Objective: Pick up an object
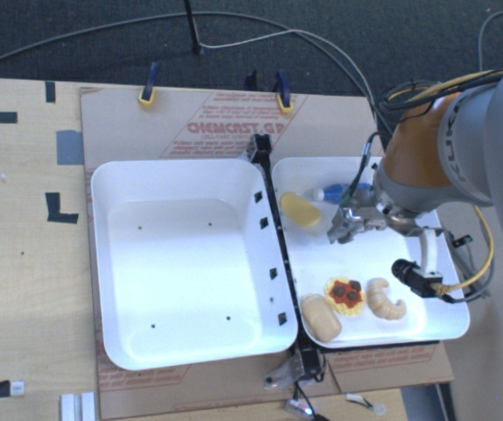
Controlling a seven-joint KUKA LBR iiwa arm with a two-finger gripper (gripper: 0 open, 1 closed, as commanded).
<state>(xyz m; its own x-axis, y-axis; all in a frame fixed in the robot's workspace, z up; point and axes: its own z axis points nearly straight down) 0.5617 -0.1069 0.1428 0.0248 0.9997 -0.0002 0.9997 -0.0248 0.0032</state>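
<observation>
Grey arm (479,139) with an orange band (414,152), yellow and black cables trailing.

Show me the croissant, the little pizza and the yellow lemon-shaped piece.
croissant (386,298), camera view, middle of its curve.
little pizza (345,294), camera view, red topping.
yellow lemon-shaped piece (300,210), camera view, its centre.

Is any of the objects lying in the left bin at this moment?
No. The yellow piece, pizza toy, croissant and bread roll all lie in the right bin.
</observation>
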